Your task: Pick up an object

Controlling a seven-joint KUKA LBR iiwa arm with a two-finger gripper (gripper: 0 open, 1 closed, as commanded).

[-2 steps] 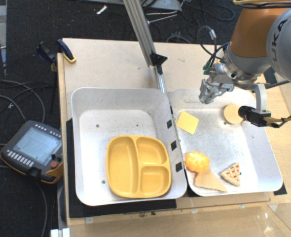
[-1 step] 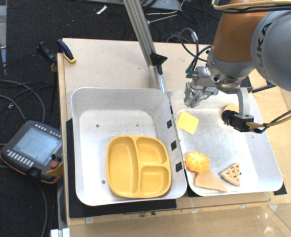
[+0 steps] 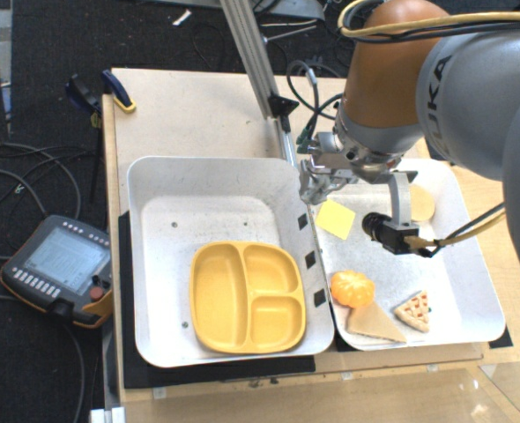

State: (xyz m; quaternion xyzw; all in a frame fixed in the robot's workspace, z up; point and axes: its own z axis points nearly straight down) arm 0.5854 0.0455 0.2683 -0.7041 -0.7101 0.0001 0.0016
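Bench top is pale beige, dark floor with cables around it, a teach pendant [image 3: 62, 267] lying off the left edge. Left bin [image 3: 154, 192]: white, shallow, holds a glossy yellow divided tray [image 3: 247, 296], three compartments, rounded corners, hard plastic by the look. Right bin [image 3: 471, 263]: a flat yellow square like a cheese slice [image 3: 337, 219], an orange rounded fruit shape [image 3: 352, 288], a tan triangular slab [image 3: 372, 324], a small pizza-slice piece [image 3: 413, 310], and a pale round disc [image 3: 421, 204] partly hidden behind the arm. Gripper [image 3: 316, 186] hangs at the divider between the bins, up at the far end. Can't tell how it's set, the wrist blocks it; nothing visibly held. Nearest candidate is the cheese slice, just beside the gripper, toward the near-right. It's lying flat, corner pointing at the gripper, no real long axis. My read: thin and flat, hard to pinch; the orange looks easier but sits farther down.
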